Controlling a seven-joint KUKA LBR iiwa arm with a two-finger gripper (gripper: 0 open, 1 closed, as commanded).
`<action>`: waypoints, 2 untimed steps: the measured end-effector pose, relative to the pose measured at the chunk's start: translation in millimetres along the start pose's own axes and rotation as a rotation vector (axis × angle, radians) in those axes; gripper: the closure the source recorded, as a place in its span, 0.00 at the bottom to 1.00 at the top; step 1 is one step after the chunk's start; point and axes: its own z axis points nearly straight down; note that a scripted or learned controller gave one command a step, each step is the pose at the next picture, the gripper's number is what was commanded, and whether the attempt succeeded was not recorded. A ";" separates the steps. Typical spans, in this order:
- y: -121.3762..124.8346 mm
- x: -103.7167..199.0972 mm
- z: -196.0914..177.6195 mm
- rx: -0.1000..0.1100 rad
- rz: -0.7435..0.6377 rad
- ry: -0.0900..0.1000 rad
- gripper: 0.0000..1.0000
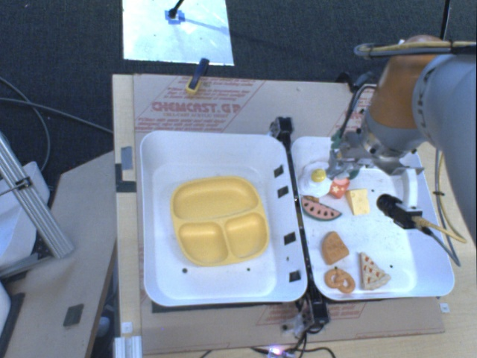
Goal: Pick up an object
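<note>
My gripper (341,168) hangs low over the back left part of the right bin (432,274). Directly under its tip lies a small red piece (340,189). A fried egg toy (316,179) is just left of it and a yellow cheese wedge (359,201) just right. Nearer the front lie a watermelon slice (320,209), a brown bread piece (335,247), a pretzel (340,280) and a pizza slice (373,271). The arm hides the bin's back right corner.
The left bin (160,274) holds a yellow divided plate (220,219). A black divider (294,222) with clips runs between the two bins. The arm's grey body fills the upper right, above the right bin.
</note>
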 end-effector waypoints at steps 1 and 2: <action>-27.8 41.0 6.4 0.019 0.005 0.002 1.00; -27.1 38.2 6.3 0.018 0.007 0.000 0.00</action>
